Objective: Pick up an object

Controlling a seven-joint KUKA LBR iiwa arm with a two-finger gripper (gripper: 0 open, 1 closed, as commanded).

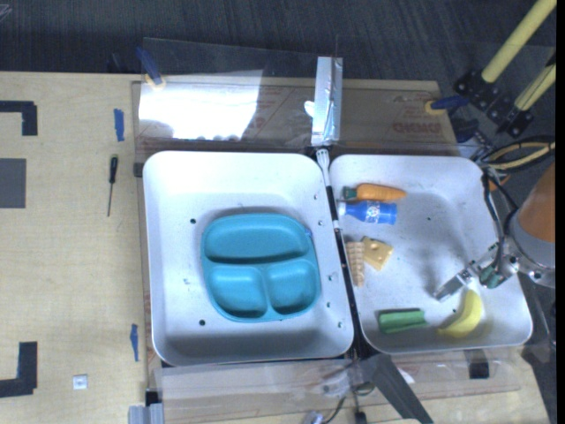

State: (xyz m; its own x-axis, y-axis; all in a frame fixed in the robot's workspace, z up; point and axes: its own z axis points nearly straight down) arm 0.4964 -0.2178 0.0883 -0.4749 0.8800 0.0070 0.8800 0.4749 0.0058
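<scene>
The right bin (pixel 424 179) holds several small objects. An orange carrot (pixel 380 192) lies at the back, with a blue and white object (pixel 370 212) just in front of it. Mid-bin are a yellow cheese wedge (pixel 378 253) and a tan ridged piece (pixel 355 261). A green block (pixel 401 320) lies near the front wall, and a yellow banana (pixel 466 314) sits to its right. My gripper (pixel 463 283) reaches in from the right and hangs just above the banana's upper end, with nothing seen in its grasp.
The left bin (pixel 168 237) holds a blue divided tray (pixel 259 265). A metal divider post (pixel 327 100) stands behind the seam between the bins. Cables and yellow rods (pixel 521 34) crowd the right side near the arm (pixel 538 228).
</scene>
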